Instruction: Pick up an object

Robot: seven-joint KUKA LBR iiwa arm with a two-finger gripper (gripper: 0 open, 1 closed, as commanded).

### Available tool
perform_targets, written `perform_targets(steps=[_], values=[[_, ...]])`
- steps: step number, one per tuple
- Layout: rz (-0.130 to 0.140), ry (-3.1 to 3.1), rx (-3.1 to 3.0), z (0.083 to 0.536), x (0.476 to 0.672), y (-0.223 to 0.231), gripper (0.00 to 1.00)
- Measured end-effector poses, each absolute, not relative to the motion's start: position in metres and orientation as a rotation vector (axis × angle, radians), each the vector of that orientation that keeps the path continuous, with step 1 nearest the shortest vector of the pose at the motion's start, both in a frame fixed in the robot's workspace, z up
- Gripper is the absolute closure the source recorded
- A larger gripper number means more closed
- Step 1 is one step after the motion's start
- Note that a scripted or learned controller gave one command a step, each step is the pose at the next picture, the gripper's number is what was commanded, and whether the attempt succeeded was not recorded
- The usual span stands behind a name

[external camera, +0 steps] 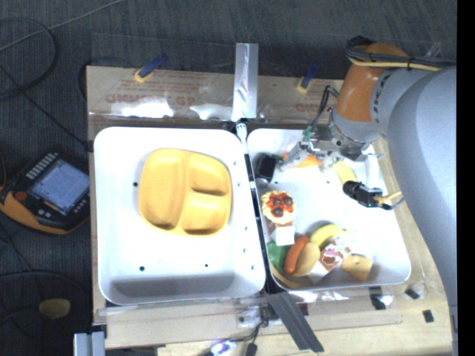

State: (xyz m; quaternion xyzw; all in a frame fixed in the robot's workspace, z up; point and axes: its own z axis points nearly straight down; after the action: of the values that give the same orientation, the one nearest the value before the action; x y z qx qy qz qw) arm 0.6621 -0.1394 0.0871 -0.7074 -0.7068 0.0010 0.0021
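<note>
Yellow plastic dominates the left bin (119,221): one divided tray (184,191) lies flat at its middle, well apart from the arm. The work is in the right bin (326,202), where the gripper (320,148) hangs low near the rear wall. From here I cannot tell how wide it is set, because the wrist body covers it. Nothing is visibly held.

Candidates, nearest first:
- A pale yellow piece (343,173) lies just beside the gripper on the arm's side. Its shape is blurred, possibly a wedge.
- A small black object (263,167) sits in the back corner by the divider between the bins.
- A round piece with red toppings (278,205) lies further forward, against the divider side.
- The front heap holds a banana (326,234), an orange-red piece (295,254), a green piece (274,256) and a tan lump (356,265), touching or overlapping.

Judgement: the step in hand is approach and selection, with no grasp made yet. The pale yellow piece looks the best pick. It is nearest, and bare white floor lies on its front side. The black object is hemmed in by wall and divider, which leaves little room to straddle it. The heap invites a double pinch or a shove.

To do the step well:
- Centre over the chosen piece before descending.
- Come straight down and close across its narrower dimension.
- Lift slowly enough to see whether the piece rises with the gripper.
- Watch the rear wall for clearance, as the wrist is already close to it.
</note>
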Motion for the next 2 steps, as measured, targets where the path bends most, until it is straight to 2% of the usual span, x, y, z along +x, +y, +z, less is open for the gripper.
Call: perform_targets(steps=[1, 2], values=[[0.022, -2.212, -2.208, 0.0928, 0.6594, -0.1382, 1.0], [0.017, -2.216, -2.212, 0.0943, 0.6608, -0.1383, 0.0]])
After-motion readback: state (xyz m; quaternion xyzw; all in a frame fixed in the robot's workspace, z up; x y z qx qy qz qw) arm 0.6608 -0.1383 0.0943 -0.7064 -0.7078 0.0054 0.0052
